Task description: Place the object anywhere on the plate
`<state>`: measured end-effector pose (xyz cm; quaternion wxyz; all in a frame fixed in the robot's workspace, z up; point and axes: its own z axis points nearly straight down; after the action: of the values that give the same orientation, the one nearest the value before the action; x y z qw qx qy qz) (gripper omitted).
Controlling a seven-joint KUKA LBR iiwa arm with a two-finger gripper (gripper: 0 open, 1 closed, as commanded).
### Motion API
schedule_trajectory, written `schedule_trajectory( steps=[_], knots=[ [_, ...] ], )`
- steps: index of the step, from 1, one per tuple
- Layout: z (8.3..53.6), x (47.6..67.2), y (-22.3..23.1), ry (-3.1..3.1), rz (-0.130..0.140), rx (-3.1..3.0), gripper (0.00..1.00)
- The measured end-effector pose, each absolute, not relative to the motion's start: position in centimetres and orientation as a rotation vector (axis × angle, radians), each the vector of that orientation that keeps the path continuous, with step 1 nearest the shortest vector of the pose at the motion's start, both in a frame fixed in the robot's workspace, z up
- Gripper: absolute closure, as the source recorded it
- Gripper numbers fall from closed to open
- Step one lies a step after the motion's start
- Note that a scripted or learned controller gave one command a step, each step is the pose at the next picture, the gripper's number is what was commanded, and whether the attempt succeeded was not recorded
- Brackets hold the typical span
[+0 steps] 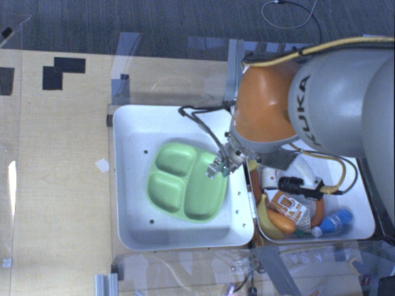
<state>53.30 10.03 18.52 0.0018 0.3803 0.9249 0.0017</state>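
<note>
A light green plate (185,184) with three compartments lies in the left white bin (133,165). My gripper (218,166) hangs over the plate's right rim, above the large right compartment. Its metal tip is small in the camera view, and I see no object between or under it. The arm's orange band and grey body cover the back part of the right bin.
The right bin (364,227) holds a yellow banana (264,214), an orange piece (281,224), a small printed box (290,207), a red item (318,211) and a blue bottle (333,222). The wall between the bins runs just right of the plate.
</note>
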Motion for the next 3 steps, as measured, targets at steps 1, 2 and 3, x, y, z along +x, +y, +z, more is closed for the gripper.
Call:
schedule_trajectory(
  steps=[1,2,3],
  knots=[
    [12.6,54.5,15.8,3.002,0.011,0.911,1.0],
    [15.2,54.6,15.9,2.97,0.007,1.008,1.0],
    [12.3,50.7,15.6,2.775,0.047,1.402,1.0]
  ],
)
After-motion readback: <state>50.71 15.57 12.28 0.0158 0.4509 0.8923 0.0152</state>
